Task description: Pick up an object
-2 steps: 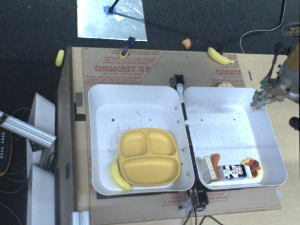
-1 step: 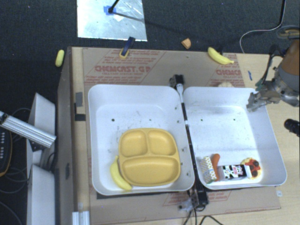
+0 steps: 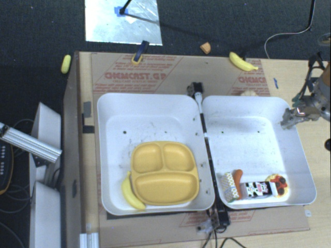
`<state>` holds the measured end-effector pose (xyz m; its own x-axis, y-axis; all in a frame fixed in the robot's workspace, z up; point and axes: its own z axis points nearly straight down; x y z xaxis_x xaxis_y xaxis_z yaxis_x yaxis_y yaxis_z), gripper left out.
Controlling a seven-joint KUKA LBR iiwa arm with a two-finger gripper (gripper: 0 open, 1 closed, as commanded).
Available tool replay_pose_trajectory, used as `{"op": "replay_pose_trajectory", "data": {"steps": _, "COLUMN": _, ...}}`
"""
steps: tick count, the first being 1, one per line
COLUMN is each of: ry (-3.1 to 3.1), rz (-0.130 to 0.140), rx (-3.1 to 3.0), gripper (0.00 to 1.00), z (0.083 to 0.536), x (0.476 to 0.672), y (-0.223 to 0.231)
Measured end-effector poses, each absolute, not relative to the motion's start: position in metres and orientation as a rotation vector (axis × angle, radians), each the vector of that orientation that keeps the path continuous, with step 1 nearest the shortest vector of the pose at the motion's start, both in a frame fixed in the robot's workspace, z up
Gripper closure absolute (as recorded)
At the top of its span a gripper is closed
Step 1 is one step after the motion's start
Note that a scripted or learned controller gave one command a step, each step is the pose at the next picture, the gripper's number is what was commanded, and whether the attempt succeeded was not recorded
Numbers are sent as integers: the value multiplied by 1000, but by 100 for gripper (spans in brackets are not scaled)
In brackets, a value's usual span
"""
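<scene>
Counter carries two white bins: right bin (image 3: 289, 138) holds small toys (image 3: 256, 187) along its near wall, while the gripper (image 3: 297, 112) hangs over its right rim (finger spread indeterminable, nothing visibly held).

Robot body seen at 3 o'clock edge, mostly cut off by frame. Gripper (image 3: 290, 119): pale grey metal, small and boxy w/ angular finger parts, lighter highlights on top faces, darker shadowed undersides. Above it, toward 2 o'clock, a grey wrist block (image 3: 316, 103) w/ thin dark cables or rods running up along it. A hint of orange-brown at the far 3 o'clock rim, blurred. Screws and markings too small to tell. Finish looks matte, not shiny.
</scene>
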<state>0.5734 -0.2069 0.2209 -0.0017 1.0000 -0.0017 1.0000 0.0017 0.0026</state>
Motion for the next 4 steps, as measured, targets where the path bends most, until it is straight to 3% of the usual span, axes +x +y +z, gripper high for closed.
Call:
{"op": "replay_pose_trajectory", "data": {"steps": 1, "ry": 2225, "rz": 4, "rx": 2216, "gripper": 100, "z": 216, "x": 589, "y": -142}}
{"op": "replay_pose_trajectory", "data": {"steps": 2, "ry": 2222, "rz": 1, "rx": 2219, "gripper": 100, "z": 212, "x": 571, "y": -150}}
{"op": "replay_pose_trajectory", "data": {"steps": 3, "ry": 2220, "rz": 0, "rx": 2219, "gripper": 100, "z": 234, "x": 527, "y": -208}}
{"op": "replay_pose_trajectory", "data": {"steps": 4, "ry": 2225, "rz": 2, "rx": 2217, "gripper": 100, "z": 188, "x": 525, "y": -138}}
